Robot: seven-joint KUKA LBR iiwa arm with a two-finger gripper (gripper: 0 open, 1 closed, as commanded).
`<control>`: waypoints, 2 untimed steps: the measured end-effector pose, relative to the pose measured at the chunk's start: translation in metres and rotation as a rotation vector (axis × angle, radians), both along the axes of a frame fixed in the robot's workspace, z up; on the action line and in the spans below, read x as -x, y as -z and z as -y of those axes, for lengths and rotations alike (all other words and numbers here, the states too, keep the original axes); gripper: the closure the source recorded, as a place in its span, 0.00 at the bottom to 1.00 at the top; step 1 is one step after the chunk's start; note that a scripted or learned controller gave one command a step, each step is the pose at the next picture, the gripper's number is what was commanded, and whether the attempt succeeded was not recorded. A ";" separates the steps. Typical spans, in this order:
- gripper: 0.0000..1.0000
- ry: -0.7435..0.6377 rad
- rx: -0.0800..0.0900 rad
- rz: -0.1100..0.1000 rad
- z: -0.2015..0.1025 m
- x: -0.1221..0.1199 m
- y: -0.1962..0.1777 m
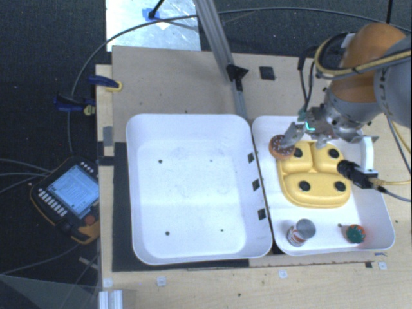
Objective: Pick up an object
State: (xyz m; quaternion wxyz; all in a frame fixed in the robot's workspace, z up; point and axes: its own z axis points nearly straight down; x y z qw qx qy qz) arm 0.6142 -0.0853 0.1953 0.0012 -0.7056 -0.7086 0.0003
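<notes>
The right bin (380,214) holds a large yellow moulded piece (315,179) with black dots. A brown ring (280,147) lies at that piece's upper left corner. Near the bin's front wall stand a small metal can (300,232) and a small green and red object (355,234). My gripper (308,132) hangs low over the back of the right bin, above the yellow piece's far edge and just right of the brown ring. The grey wrist hides the gripper's tips.
The left bin (138,172) sits beside the right one, with black clips along the shared wall. A grey pole (215,34) slants in from the top. A teach pendant (67,195) and cables lie off the bench at left.
</notes>
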 end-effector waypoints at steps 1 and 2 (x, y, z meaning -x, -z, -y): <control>0.00 0.000 0.000 0.003 0.000 -0.001 -0.002; 0.00 0.003 0.002 0.001 0.008 -0.006 0.045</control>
